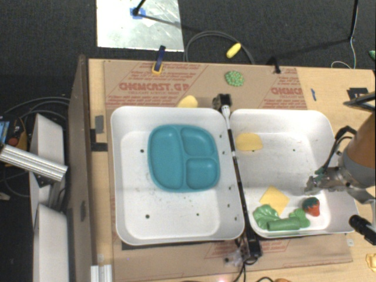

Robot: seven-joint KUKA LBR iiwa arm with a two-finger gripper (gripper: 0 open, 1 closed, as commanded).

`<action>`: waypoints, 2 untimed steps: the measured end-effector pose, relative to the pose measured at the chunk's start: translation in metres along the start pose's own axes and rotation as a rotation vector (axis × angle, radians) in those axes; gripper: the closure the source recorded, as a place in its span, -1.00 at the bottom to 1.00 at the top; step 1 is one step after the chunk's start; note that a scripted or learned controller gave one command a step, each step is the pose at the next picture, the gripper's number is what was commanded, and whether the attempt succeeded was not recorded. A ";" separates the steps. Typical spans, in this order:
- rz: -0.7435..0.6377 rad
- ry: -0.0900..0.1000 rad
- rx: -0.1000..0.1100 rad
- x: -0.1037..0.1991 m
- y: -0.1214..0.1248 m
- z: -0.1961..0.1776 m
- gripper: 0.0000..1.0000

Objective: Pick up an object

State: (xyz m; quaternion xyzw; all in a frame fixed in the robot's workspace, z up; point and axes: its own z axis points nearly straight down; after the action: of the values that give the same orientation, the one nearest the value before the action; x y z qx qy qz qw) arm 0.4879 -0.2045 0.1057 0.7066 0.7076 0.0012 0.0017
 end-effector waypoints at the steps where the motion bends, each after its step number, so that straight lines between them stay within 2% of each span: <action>1: -0.006 -0.001 -0.006 0.031 0.002 -0.085 1.00; 2: -0.004 -0.004 -0.005 -0.003 0.071 -0.097 1.00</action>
State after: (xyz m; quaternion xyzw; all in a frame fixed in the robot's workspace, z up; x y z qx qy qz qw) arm 0.5583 -0.2075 0.2028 0.7051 0.7090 0.0016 0.0049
